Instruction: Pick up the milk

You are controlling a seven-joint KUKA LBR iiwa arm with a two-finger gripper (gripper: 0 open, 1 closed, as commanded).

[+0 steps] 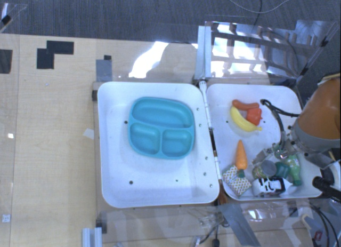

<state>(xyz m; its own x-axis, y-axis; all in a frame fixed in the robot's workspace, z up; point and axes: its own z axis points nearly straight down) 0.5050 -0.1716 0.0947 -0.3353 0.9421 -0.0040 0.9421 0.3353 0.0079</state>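
Milk (273, 185), as best we can judge, is the small white carton with black patches lying in the right bin (290, 95) at about five o'clock, close to the near rim. Our claw (277, 161) hangs just above it, so the carton sits at roughly six o'clock from the claw, very near or perhaps touching. We cannot tell whether the claw is released or clenched; the metal parts blur together there.

We think the crowding is the main risk. A green bottle (292, 170) stands just beside the carton at two o'clock, a carrot (241, 155) lies at ten o'clock, and a checkered packet (236, 181) lies at nine o'clock. A descent slightly off line could catch the bottle instead, or shove the carton against the rim. A slack black cable (274, 113) near the wrist could also snag.
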